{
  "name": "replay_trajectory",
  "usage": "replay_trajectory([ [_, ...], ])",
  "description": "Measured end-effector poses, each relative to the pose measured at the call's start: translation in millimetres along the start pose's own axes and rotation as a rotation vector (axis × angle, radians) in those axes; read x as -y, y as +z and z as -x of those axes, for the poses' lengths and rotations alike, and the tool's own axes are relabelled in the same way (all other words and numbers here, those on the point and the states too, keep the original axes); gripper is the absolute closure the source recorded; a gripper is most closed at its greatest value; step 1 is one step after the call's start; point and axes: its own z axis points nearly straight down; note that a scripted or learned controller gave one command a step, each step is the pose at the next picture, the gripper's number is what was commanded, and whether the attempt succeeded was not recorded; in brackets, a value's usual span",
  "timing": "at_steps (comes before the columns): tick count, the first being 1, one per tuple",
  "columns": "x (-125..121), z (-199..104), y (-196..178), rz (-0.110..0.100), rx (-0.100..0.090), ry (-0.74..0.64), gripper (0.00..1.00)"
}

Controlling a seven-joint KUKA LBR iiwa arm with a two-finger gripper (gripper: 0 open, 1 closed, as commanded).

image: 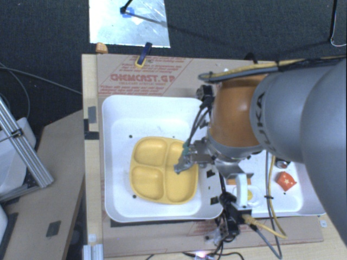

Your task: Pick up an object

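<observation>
A yellow divided plate [160,169] with three compartments lies in the left white bin [119,118]. My gripper [184,160] hangs over the plate's right rim, coming in from the right under the orange wrist band [233,115]. Its tip looks close to or touching the rim, and I cannot tell which. An orange-red object [286,181] and a yellow-and-white object [242,190] lie in the right bin [303,202], partly hidden by the arm.
The grey arm [303,118] covers most of the right bin. Cables [260,226] trail over the front edge of the bench. Cardboard [146,77] lies behind the bins, with a small blue-and-yellow item [143,54] on it.
</observation>
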Motion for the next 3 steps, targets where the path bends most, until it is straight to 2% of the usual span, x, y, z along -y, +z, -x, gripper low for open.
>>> replay_trajectory([
  [1, -49, 110, 16, 0.013, 0.006, 0.011, 0.00],
  [2, -53, 101, -54, 0.019, 0.000, -0.004, 0.00],
  [3, -53, 101, -61, 0.016, -0.001, -0.007, 1.00],
])
